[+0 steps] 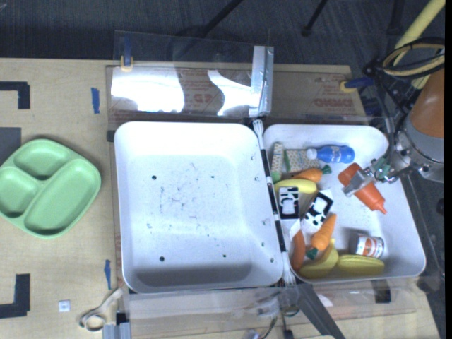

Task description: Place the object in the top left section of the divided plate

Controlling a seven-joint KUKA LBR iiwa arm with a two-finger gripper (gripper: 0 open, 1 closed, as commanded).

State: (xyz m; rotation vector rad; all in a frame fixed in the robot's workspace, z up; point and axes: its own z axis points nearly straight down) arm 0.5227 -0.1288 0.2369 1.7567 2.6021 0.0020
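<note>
We are seeing the left bin [134,154] lying far left of the gripper [379,169], and the green divided plate [46,186] sitting farther left still. The gripper is hovering over the right bin [406,221], just beside an orange bottle [362,186]; its finger state we cannot tell.

The divided plate [48,187] at nine o'clock looks smooth matt green plastic. Both white bins [191,203] look glossy plastic; the bench [56,104] is pale, matt wood.

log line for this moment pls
arm: over right bin | gripper: by orange bottle, grasp unclear | green divided plate: left of bins, top left section bare
</note>
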